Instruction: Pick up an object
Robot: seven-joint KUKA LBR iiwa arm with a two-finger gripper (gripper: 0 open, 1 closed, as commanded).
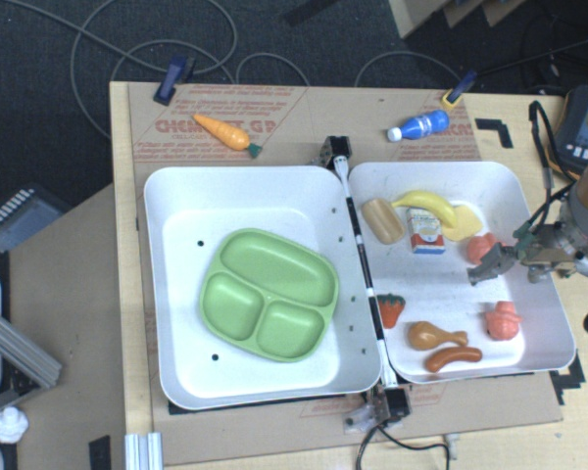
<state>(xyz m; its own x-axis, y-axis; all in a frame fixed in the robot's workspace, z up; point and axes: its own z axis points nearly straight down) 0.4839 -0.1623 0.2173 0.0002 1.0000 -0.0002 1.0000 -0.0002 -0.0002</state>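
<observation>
The right bin [544, 355] holds several toy foods. A tan bread roll [381, 220], a yellow banana [437, 208] and a small red-and-white carton [426, 234] lie at its far side. A red round piece [478, 248] sits just left of my gripper [492, 266], which hangs low over the bin's right part. A pink piece [503, 320] lies nearer the front, below the gripper. Along the front lie a strawberry [390, 308], a drumstick [433, 336] and a sausage [453, 358]. Nothing shows held in the gripper.
The left bin [162, 199] holds a green divided plate [269, 294]. Behind the bins, on the bench, lie a carrot [225, 132] and a blue bottle [419, 126]. A black clamp [335, 149] sits at the far end of the seam between the bins.
</observation>
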